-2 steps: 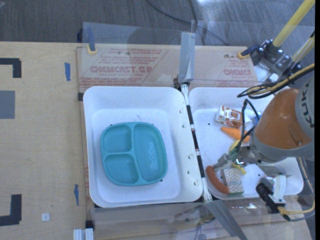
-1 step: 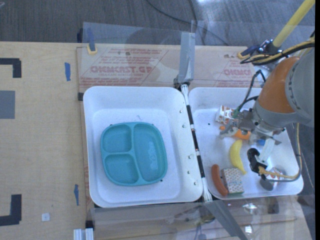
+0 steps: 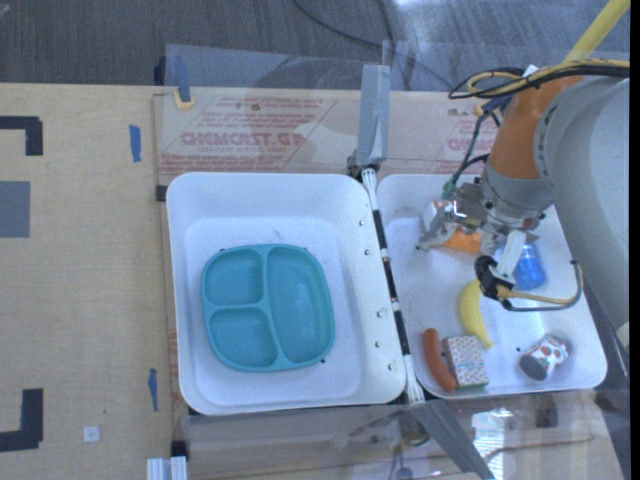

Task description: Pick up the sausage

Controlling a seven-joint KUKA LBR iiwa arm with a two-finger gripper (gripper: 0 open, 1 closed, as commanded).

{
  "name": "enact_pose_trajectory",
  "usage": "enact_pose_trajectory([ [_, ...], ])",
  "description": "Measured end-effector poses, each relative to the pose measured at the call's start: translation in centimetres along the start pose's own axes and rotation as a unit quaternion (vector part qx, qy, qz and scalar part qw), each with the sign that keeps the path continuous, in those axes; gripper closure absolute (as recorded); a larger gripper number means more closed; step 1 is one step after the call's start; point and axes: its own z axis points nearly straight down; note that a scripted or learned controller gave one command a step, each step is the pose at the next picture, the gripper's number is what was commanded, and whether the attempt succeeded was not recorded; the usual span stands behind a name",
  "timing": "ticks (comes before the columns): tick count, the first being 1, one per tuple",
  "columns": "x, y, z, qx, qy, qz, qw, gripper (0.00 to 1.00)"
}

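The sausage [image 3: 436, 358] is reddish-brown and lies lengthwise at the front left of the right bin [image 3: 400, 230], close to the bin's left wall. It touches a small patterned box [image 3: 467, 361] on its right. My gripper [image 3: 439, 224] hangs over the back part of the same bin, well behind the sausage and just left of an orange object [image 3: 463, 240]. Nothing shows between its metal tips. The orange-banded wrist [image 3: 518, 153] rises behind it.
A yellow banana [image 3: 473, 313] lies between gripper and sausage. A blue object [image 3: 528, 268] sits under the wrist, and a grey, red and white object [image 3: 545, 356] at the front right. A teal divided plate [image 3: 267, 308] lies in the left bin [image 3: 190, 218].
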Motion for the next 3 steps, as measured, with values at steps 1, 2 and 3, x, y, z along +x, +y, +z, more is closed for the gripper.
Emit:
enact_pose_trajectory([
  [1,0.1,-0.2,-0.7,0.005,-0.001,-0.002,1.0,1.0],
  [2,0.3,-0.1,-0.9,0.002,0.0,-0.003,1.0,0.0],
  [3,2.1,0.8,-0.2,-0.007,0.002,0.065,0.9978,0.0],
])
